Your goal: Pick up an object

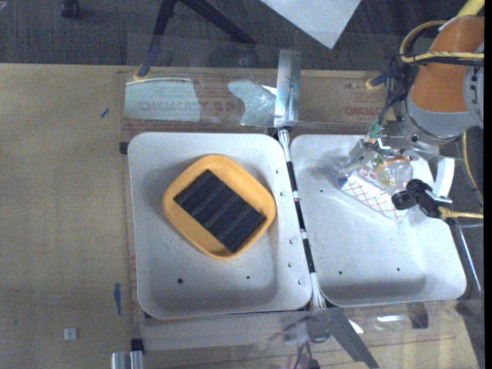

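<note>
- Toward the upper right of the frame, the grey arm with an orange band [450, 41] reaches down over the back of the right shallow white plastic bin [384, 264].
- Its two-finger gripper [380, 155] hangs low at the upper right part of that bin, right over a clear crinkled plastic packet [360, 181].
- Whether the gripper is spread, closed, or clamped on the packet, I cannot tell; the wrist and the glare on the plastic hide it.
- The packet lies on the bin floor near the back wall. It shows a white card with red criss-cross lines, and a small yellowish lump sits under the clear film close to the gripper.
- At the centre left of the frame, the left shallow white plastic bin [150, 244] holds a rounded square yellow tray [254, 184], turned at a slant and lying flat in the bin's middle.
- A black ribbed panel [219, 210] fills the hollow of the tray.
- The two bins sit side by side, rims touching along the middle seam.
- Behind the bins, a flat brown cardboard sheet [184, 102] lies on the pale wooden bench [58, 206].
- At the upper left, the black legs of a wheeled office chair [165, 6] stand on the dark floor.
</note>
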Tool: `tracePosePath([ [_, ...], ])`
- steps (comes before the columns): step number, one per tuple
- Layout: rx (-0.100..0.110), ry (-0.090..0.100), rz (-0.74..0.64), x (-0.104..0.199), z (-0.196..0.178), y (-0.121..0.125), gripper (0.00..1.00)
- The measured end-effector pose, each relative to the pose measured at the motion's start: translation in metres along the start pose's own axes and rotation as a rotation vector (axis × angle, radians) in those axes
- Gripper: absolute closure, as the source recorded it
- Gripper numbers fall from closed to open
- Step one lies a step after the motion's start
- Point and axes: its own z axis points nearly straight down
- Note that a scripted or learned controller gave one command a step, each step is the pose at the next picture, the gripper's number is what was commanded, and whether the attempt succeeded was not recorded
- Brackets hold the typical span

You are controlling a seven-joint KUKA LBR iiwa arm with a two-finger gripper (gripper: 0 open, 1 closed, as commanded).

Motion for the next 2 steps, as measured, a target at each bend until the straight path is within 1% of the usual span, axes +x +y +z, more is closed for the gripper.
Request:
tracePosePath([
  [1,-0.01,-0.003,-0.076,0.004,0.09,0.024,0.0],
  [2,-0.023,-0.003,-0.252,-0.013,0.093,0.004,0.0],
])
